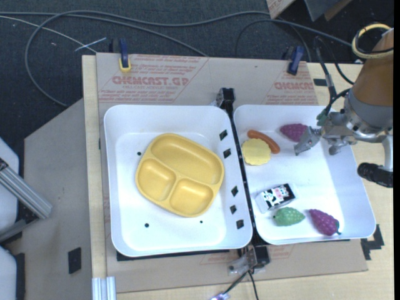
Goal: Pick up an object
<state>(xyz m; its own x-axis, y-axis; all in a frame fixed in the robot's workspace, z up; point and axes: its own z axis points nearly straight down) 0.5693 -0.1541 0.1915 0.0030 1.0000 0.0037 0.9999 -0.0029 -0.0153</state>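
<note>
Look at the right bin (350,186). Your gripper (319,139) hangs over its top part, just beside the purple grapes (294,130). Its fingers look spread a little with nothing between them, so it holds nothing yet. The carrot (264,140) and the yellow round thing (256,152) touch each other near the middle wall. Lower down, the black-and-white card (275,196), the green toy (289,217) and more grapes (324,222) sit close together. If you drop now, you could land beside the grapes and shove them away. The grapes are bumpy, so they may slip out. The yellow tray (179,175) sits in the left bin (119,167).
</note>
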